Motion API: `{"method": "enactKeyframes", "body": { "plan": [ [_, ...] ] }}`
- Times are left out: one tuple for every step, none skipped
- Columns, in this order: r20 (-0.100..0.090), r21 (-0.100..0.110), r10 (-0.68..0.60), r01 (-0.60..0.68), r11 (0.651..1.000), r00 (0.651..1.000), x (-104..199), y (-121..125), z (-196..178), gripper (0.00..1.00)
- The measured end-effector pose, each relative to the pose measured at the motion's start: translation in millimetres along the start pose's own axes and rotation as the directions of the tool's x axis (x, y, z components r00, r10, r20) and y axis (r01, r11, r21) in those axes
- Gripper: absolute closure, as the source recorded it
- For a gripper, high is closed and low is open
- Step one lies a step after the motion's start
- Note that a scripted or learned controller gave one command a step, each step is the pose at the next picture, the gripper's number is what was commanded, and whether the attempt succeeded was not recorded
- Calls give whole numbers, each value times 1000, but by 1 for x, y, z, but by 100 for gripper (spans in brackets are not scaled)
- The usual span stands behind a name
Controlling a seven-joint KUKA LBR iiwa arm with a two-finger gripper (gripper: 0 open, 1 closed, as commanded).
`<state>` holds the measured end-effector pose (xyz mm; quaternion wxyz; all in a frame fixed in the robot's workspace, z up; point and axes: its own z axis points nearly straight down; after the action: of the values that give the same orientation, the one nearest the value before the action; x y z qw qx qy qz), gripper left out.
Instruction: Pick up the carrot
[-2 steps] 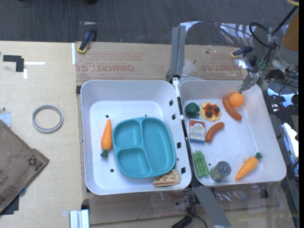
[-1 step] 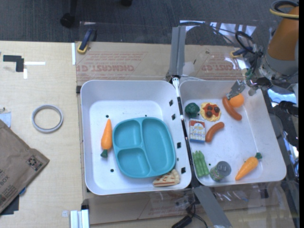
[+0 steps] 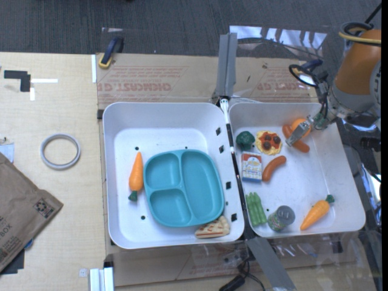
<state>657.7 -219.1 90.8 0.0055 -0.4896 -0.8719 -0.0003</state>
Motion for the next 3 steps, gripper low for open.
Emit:
{"method": "enactKeyframes", "body": {
  "plan": [
    [11, -5, 3, -3, 1000, 1000, -4, 0, -15, 100],
    [10, -4, 3, -3, 1000, 1000, -3, 0, -14, 0],
    [6, -10, 450, -450, 893, 893, 10, 9, -2, 0]
  ]
}}
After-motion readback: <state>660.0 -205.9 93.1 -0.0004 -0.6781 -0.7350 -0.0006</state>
